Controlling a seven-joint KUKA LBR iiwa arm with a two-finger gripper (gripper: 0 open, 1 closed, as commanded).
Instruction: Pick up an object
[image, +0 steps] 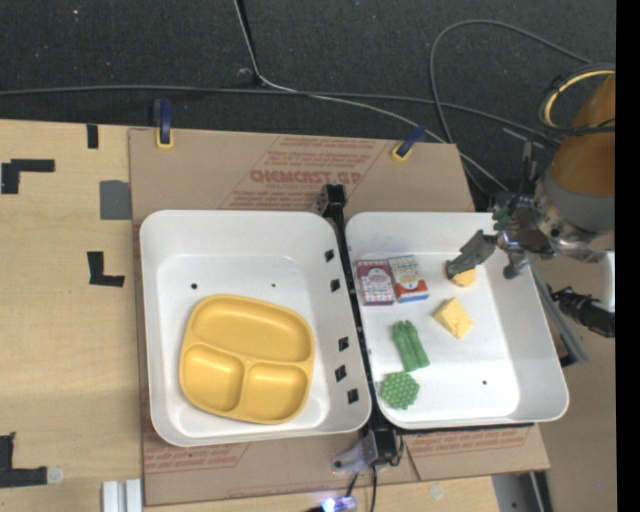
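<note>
From my overhead camera I see two white bins side by side on the bench. The left bin (160, 300) holds a yellow divided tray (247, 357), lying flat toward its front. The right bin (530, 370) holds the loose pieces: a small maroon box (375, 281) and a red-and-white box (408, 278) touching each other near the divider, a yellow cheese wedge (455, 320) near the middle, and a green stalk (410, 344) with a round green dotted piece (400, 389) just below it (possibly one toy, I cannot tell). The gripper (487, 258) sits over the right bin's far right corner, and its dark finger (467, 262) points down-left to a small yellow piece (464, 279). I cannot tell whether it is clenched or released, or whether that piece is held.
</note>
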